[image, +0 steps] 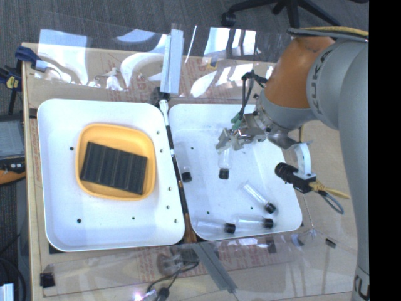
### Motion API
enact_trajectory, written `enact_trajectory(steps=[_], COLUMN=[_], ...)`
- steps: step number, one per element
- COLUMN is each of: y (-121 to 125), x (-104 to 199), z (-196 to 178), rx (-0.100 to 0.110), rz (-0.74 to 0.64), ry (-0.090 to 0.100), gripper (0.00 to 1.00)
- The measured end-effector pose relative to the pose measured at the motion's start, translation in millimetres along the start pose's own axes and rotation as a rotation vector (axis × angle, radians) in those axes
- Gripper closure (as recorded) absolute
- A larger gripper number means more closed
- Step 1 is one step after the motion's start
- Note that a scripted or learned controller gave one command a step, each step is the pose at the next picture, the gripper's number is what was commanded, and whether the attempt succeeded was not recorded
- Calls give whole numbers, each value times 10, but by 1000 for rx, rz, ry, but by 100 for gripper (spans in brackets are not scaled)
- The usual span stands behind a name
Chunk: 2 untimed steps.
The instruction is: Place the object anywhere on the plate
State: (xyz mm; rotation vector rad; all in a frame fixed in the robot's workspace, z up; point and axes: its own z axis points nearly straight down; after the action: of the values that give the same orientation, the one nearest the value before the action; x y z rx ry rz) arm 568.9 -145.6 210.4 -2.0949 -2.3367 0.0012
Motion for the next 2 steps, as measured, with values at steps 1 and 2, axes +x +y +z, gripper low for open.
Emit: enact_trajectory(steps=[1,2], y=[-353,-801], x=[344,1209], z=[296,197], rx=[3,1], rz=[-253,-398], ry=[0,-1], gripper=[100,100])
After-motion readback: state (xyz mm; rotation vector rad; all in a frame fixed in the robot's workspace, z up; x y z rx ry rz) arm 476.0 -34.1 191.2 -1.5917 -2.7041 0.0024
